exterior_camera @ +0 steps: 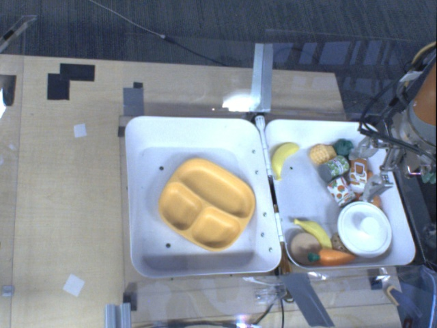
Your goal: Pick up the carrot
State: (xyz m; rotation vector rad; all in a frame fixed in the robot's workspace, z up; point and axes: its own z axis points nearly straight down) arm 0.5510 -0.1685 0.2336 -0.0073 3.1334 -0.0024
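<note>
While the claw [384,171] hangs spread, the tapered orange carrot [334,256] lies untouched.

Bright and even, lit from above. White glare spot at 12 o'clock on the bench [239,103], another small shine at 6 o'clock. Soft shadow under the yellow plate [207,203]. A bit fuzzy toward the corners.
</note>
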